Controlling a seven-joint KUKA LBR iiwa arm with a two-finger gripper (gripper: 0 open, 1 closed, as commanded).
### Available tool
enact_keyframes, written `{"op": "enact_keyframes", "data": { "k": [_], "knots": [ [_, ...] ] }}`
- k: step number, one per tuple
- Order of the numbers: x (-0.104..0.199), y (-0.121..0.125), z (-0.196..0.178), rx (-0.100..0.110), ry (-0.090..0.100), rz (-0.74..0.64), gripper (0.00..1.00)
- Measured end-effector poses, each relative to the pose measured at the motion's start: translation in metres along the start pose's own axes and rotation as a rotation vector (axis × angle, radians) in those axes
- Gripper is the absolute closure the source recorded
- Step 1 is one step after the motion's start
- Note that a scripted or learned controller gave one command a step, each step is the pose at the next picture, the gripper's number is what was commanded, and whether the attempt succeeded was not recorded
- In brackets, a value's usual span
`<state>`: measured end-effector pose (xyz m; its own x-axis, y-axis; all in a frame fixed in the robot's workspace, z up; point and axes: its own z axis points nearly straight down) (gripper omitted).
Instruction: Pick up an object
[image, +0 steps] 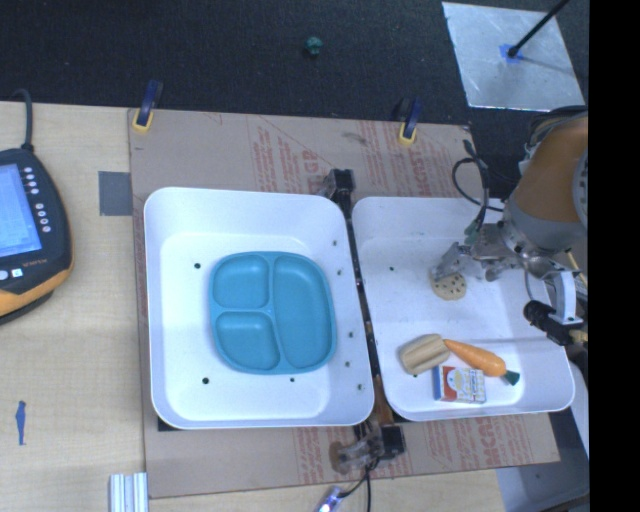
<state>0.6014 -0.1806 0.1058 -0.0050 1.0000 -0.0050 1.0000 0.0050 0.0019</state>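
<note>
My gripper (452, 266) hangs at the right bin's (400, 400) twelve o'clock, just above the cookie (450, 286); its grip I cannot tell. I judge approach; next, descend squarely.

You are looking at a right bin (400, 225) whose upper left floor is lying open for a pass. The cookie (450, 286) is sitting just beside the gripper (450, 262), while the bread piece (422, 353), carrot (478, 357) and small carton (459, 385) are crowding the lower stretch. The blue plate (272, 311) is taking up the left bin's (165, 300) middle.
</note>
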Motion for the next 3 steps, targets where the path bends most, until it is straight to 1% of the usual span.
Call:
{"op": "enact_keyframes", "data": {
  "k": [1, 2, 3],
  "knots": [
    [0.019, -0.002, 0.014, 0.007, 0.004, -0.001, 0.00],
    [0.011, 0.023, 0.014, 0.004, 0.005, 0.000, 0.00],
    [0.030, 0.019, 0.014, 0.007, 0.005, -0.002, 0.00]
  ]
}}
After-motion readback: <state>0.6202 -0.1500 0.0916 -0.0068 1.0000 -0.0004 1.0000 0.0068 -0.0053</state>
